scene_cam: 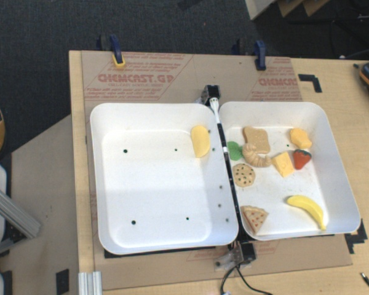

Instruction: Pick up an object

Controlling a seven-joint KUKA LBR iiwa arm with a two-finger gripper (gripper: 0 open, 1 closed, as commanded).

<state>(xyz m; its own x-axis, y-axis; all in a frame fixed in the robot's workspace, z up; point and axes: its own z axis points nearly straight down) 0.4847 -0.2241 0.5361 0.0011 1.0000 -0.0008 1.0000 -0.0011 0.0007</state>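
Yellow banana (pixel 307 209) lies in the right bin (pixel 338 165), near a cookie (pixel 243 176), cheese (pixel 283 164) and a strawberry (pixel 302 158). One yellow piece (pixel 200 141) sits in the left bin (pixel 111 165).

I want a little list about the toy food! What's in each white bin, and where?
left bin: one pale yellow food piece, near its right wall
right bin: many toy foods
back row: bread slice, orange piece
middle: green piece, croissant, cheese wedge, strawberry, cookie
front: pizza slice, banana
touching: croissant overlaps the bread slice; strawberry beside the cheese wedge
bench: brown board held by two blue clamps
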